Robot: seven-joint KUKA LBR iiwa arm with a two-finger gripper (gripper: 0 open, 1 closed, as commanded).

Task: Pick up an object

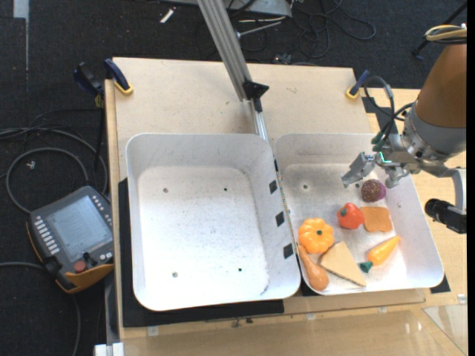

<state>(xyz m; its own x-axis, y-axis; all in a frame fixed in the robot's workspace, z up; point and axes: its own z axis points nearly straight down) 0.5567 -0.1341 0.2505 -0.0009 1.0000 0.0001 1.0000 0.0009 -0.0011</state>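
the gripper (375, 170) hangs with fingers spread and empty, just above the plum (373, 190); small, light, hard, smooth: pinch across its middle.

My bench (193, 99) is a pale wooden board with two shallow white bins on it, side by side: left bin (148, 150) and right bin (319, 145). Yellow clamps (119, 76) grip its back corners.
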